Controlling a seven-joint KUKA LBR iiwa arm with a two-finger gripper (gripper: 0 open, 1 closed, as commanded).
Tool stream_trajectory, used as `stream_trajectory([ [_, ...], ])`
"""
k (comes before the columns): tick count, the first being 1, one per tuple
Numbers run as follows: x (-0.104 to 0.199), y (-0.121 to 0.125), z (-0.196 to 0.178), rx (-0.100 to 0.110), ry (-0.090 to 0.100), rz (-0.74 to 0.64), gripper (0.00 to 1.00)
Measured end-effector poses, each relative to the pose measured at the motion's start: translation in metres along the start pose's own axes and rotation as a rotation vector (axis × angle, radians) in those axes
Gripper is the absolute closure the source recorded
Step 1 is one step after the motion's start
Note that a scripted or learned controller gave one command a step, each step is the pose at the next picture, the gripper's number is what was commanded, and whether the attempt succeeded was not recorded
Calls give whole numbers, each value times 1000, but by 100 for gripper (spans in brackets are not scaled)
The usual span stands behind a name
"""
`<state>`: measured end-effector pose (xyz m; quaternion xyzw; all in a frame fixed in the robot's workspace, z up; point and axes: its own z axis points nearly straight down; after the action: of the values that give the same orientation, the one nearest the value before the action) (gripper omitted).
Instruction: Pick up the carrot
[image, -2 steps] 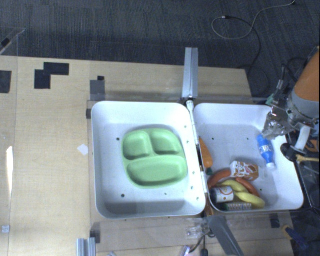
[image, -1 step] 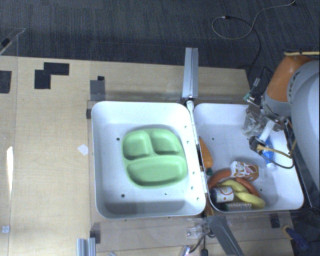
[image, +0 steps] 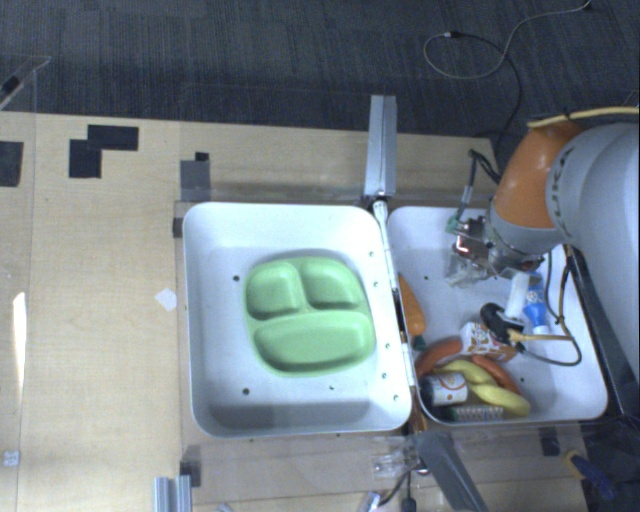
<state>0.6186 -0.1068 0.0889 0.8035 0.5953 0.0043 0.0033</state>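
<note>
Right now the carrot (image: 410, 308) lies in the right bin (image: 590, 395), pressed against its left wall, just beside the wall it shares with the left bin (image: 215, 300). A green tray (image: 305, 312) with three sections sits in the left bin. The gripper (image: 478, 258) hangs over the top part of the right bin — well apart from the carrot. I cannot tell how its grip stands. A banana (image: 492, 392) lies near the bottom of the right bin.

One fixed camera, high above bench (image: 90, 330), slanting down; both white bins (image: 200, 300) in frame; arm (image: 590, 190) enters from right.
</note>
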Motion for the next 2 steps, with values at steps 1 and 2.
stream_trajectory([
  [1,-9,47,-76,7,-3,9,100],
  [2,-7,49,-85,5,-3,3,100],
])
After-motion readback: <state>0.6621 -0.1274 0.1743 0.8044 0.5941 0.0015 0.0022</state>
